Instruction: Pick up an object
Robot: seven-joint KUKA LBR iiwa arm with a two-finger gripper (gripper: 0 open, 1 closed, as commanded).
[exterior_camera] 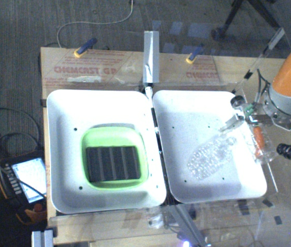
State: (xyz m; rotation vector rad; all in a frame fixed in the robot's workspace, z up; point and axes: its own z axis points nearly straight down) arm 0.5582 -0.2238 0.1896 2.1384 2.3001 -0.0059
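One pair of jaws sits at the upper right rim of the right bin [186, 112], at the end of the grey arm [284, 101] that comes in from the frame's right edge. Whether the jaws are apart or together cannot be told, since clear and glinting parts blur together there.

Just below and left of the jaws lies a clear knobbly plastic object [211, 157], on the floor of the right bin. Its long axis runs on a diagonal from lower left to upper right. The wide, bumpy end points to the lower left and the narrow end points up toward the jaws. Whether that end touches them cannot be told.

Across the middle divide, the left bin [68, 117] holds a green tray [114, 135] with a dark ribbed insert [112, 163], lying flat near the bin's centre.

Both bins rest on the table [83, 68], a pale board with red lettering. Two blue-and-yellow clamps [85, 47] grip its far edge.
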